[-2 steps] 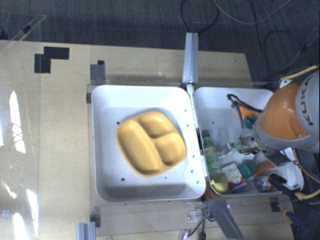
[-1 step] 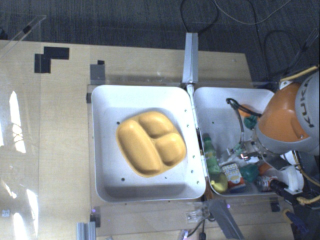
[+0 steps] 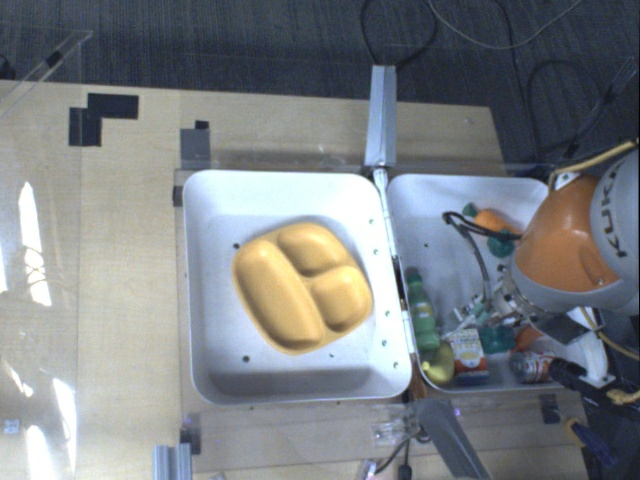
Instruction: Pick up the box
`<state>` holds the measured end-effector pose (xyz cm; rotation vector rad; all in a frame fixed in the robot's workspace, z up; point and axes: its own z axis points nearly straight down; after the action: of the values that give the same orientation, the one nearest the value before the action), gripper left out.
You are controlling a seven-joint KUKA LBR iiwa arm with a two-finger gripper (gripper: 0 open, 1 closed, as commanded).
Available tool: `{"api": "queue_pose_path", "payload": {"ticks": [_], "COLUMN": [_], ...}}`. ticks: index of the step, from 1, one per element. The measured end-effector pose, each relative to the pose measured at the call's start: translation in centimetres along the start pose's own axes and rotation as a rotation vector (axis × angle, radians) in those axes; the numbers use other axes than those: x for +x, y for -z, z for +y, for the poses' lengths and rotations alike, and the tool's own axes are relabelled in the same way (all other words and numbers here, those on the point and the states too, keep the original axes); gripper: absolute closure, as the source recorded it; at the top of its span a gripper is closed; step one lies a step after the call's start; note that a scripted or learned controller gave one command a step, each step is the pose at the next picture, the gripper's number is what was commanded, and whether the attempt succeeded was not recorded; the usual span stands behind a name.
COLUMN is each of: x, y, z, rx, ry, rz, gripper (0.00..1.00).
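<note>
The arm reaches in from 3 o'clock, its orange band (image 3: 565, 238) hanging over the right bin (image 3: 440, 218). The tool (image 3: 497, 303) sits low in that bin, amid a clutter of small things at about 5 o'clock of the bin. Whether it is spread or closed, and whether anything is in it, I cannot tell; the wrist and the clutter hide too much.

The box (image 3: 467, 346) looks to be the small white carton with red print, lying near the bin's front wall, just at 7 o'clock from the tool. It is crowded: a green bottle (image 3: 420, 313) lies just beside it at 9 o'clock, a yellow-green fruit (image 3: 437, 370) touches or nearly touches it at 7 o'clock, and a teal item (image 3: 497, 340) lies close at 3 o'clock. A dark can (image 3: 530, 366) lies farther toward 4 o'clock, and an orange piece (image 3: 492, 219) rests well apart at 12 o'clock.

The left bin (image 3: 210, 298) holds a large yellow loaf-like shape (image 3: 300, 285).

I judge the box to be light, thin-walled card: stiff along its edges, yielding on its broad faces, somewhat slick if printed glossy. The best hold is likely across its narrow width, squeezing opposite side walls near the middle, with gentle force so it neither crushes nor twists out. The neighbours leave little room for entry.
</note>
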<state>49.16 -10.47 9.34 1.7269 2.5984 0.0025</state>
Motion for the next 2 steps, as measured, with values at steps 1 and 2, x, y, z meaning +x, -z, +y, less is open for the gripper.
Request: {"api": "queue_pose_path", "payload": {"ticks": [1, 2], "x": [0.48, 0.82], "y": [-0.32, 0.65], "z": [0.01, 0.50], "rx": [0.004, 0.000], "ry": [-0.326, -0.315], "rz": [0.004, 0.010], "gripper": [0.00, 1.00]}}
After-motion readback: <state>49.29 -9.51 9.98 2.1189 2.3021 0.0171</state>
